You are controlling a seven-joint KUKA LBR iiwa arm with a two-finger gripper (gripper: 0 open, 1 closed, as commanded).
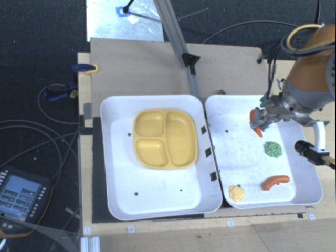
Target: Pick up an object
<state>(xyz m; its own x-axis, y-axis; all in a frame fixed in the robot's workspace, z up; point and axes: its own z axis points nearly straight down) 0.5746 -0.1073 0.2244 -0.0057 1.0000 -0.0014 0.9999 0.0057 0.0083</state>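
Over the far part of the right bin, the end effector hangs with an orange-red object at its tip; whether that object sits clamped between the fingers or merely under them cannot be told from this angle. Just nearer the camera lies a green, bumpy item, apart from the tip. Further toward the near rim rests an orange sausage-shaped piece, and a pale yellow lump sits in the near left corner. In the left bin lies a yellow divided plate with three compartments. Both bins stand on the table.
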